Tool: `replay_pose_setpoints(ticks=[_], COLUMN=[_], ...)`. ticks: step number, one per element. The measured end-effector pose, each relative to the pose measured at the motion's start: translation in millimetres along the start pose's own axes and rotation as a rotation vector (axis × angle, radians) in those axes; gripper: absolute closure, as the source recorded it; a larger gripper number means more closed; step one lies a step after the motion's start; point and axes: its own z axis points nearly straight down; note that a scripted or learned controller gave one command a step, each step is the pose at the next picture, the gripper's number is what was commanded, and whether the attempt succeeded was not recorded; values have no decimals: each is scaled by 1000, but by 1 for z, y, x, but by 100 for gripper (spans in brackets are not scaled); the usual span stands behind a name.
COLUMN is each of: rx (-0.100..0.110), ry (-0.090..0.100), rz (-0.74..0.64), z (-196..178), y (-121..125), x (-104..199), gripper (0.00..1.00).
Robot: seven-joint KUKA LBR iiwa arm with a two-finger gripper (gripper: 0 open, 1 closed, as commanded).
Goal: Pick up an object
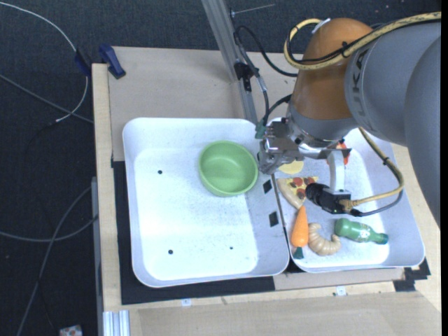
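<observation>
You see the gripper [274, 161] over the bins' divider, beside the green bowl [227, 167]; jaw state cannot be told.

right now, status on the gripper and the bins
Gripper low at right bin's left edge, nothing seen held. Carrot, pizza slice, green bottle beside it. Green bowl alone in left bin.

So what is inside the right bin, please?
In the right bin I see a carrot, a pizza slice, a tan croissant-like piece and a green bottle. The arm covers the bin's far part, so anything lying there is hidden.
</observation>
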Motion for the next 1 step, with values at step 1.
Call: replay_pose_setpoints(ticks=[1], rx=[-2], ry=[0], rz=[0], z=[-1], y=[-3], x=[54], gripper=[100])
